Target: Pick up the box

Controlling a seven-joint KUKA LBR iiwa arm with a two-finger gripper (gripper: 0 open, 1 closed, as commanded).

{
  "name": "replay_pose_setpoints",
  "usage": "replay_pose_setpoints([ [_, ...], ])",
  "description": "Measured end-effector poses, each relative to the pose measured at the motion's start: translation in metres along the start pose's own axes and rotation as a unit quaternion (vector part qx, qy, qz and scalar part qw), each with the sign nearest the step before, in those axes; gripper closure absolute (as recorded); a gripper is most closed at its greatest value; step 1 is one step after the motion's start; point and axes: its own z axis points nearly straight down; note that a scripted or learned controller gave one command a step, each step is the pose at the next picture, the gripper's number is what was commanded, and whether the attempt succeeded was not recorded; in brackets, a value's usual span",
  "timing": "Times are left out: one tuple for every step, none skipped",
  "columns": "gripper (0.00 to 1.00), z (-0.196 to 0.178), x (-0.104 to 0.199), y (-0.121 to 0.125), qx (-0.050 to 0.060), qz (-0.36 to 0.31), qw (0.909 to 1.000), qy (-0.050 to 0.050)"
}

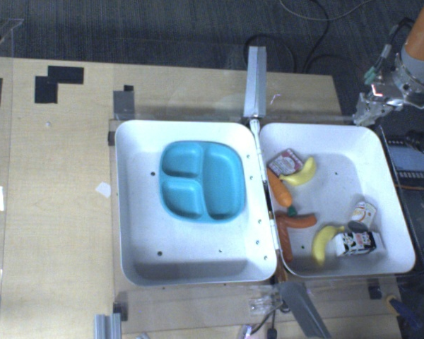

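Box (285,162), a small red-and-white carton, is lying in the right bin (381,147) near its upper left corner, touching a banana (301,173). Judging by the layout, the reach is only beginning: the gripper (373,104) is hovering outside the bin's upper right corner, well apart from the carton and carrying nothing; how wide it is standing cannot be told. Next it is needing to travel left and descend. Sharing that bin are two bananas, one carrot (280,191), one sausage-like piece (297,221) and two small cartons (358,240); the left bin (138,246) is holding one blue divided plate (201,180).
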Motion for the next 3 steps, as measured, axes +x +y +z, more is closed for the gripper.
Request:
replay_pose_setpoints([
  [1.0,-0.163,0.042,-0.056,0.0,-0.058,0.9983,0.001],
  [1.0,-0.15,-0.003,-0.072,0.001,-0.048,0.9988,0.0],
  [1.0,-0.142,-0.026,-0.039,0.001,-0.08,0.9968,0.0],
])
